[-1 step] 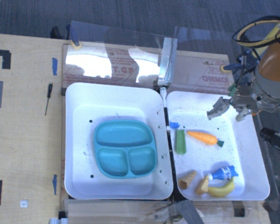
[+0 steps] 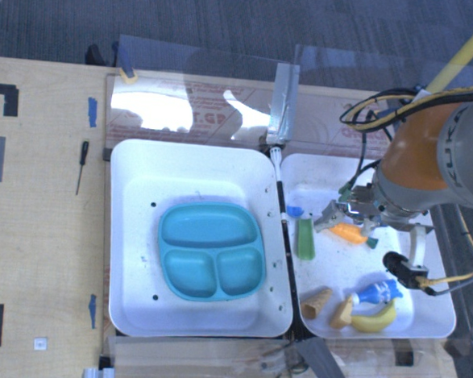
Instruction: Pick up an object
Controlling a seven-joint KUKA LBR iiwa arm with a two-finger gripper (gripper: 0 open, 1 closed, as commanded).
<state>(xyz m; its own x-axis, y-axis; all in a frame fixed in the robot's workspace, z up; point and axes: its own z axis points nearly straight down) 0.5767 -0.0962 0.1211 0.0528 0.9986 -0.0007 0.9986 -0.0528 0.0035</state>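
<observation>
Tool (image 2: 349, 219) sits low in the right bin (image 2: 437, 323), and we see an orange carrot-like piece (image 2: 349, 232) right at its tip; we cannot tell whether it is gripped. Just left of the tool lie a green block (image 2: 305, 237) and a small blue piece (image 2: 294, 212). Nearer the camera from the tool: banana (image 2: 370, 319), blue-white item (image 2: 377, 292), brown cone (image 2: 316, 300). Far left, a teal divided tray (image 2: 211, 249) fills the left bin (image 2: 132, 177) on the desk (image 2: 33, 210).

Looked like a robotics lab: pale wood counter (image 2: 31, 234) marked with black tape corners (image 2: 7, 99), two white bins (image 2: 133, 169) fixed at its centre, grey carpet (image 2: 232, 14) at twelve o'clock, loose cables (image 2: 371, 109) at two o'clock.
</observation>
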